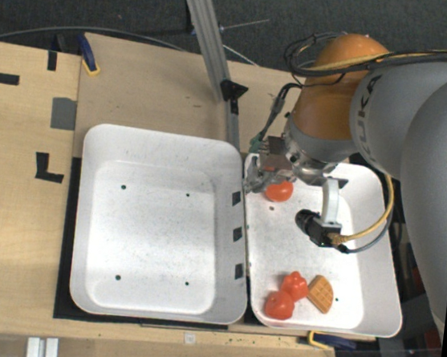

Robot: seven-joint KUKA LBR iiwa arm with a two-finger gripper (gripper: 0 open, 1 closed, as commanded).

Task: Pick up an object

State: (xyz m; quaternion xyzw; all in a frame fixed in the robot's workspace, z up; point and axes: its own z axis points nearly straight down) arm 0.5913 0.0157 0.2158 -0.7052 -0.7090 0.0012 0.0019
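At the far left, the wooden bench (12,188) is seen marked with several strips of black tape and one grey patch; no writing can be read on any of them. A blue and yellow clamp (88,53) is fixed at the bench's upper edge. The left bin (96,198) is set next, white and speckled, with a few small dark dots on its floor. A slanted metal rail (212,43) is seen above it, running down to the gap between the two bins. No brand name or label can be made out anywhere, including on the arm.

The right bin (353,311) lies just beside the left one, their rims touching. The gripper (268,175) is lowered into this bin's upper left corner, close to the shared rim. An orange-red round object (279,191) lies on the bin floor directly at the gripper's lower edge, touching or almost touching it; it cannot be told whether the object is between the fingers, nor how the fingers are set. Near the bin's lower edge, well apart from the gripper, two red pieces (286,294) are seen clustered together, with a tan waffle-patterned piece (321,293) just beside them on the right. The arm's orange band (336,82) and grey body (428,158) are seen over the bin's upper right, with a yellow cable (380,221) looped beneath.
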